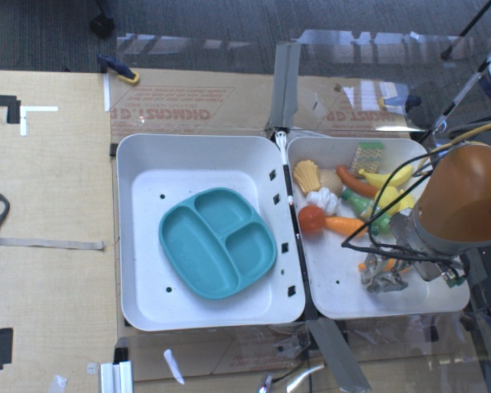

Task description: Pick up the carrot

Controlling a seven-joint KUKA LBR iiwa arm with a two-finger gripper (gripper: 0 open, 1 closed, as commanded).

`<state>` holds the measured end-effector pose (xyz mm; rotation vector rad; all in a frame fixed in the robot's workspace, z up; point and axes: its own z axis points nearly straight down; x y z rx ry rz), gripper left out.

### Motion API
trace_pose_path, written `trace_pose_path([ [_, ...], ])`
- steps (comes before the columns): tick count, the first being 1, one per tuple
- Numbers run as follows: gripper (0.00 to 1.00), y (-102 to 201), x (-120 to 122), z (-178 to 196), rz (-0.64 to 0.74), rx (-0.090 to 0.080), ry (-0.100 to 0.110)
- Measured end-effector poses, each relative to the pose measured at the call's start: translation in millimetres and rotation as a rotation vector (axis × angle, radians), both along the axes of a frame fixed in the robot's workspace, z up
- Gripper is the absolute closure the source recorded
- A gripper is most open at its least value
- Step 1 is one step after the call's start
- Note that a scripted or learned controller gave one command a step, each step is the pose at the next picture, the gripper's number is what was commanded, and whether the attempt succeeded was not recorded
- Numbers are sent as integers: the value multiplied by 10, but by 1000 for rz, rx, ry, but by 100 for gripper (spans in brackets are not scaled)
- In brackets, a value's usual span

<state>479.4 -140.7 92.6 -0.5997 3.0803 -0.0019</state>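
Wooden counter (49, 178) carries two white bins. Orange plastic carrot (344, 226) lies in right bin (331, 289) beside red tomato (312, 219). Gripper (385, 275) hovers near it, grip state unclear. Approach step; next needs shift toward carrot.

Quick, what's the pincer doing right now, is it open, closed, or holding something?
Pincer: low in the right bin, near the carrot; its state cannot be told.

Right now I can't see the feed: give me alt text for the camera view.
The gripper is low in the right bin, just right of the carrot lying among toy foods. The left bin holds a teal plate.
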Motion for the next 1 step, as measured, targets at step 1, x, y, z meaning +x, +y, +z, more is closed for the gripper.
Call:
trace_pose_path([
  [1, 100, 464, 173, -4, 309, 1, 0],
])
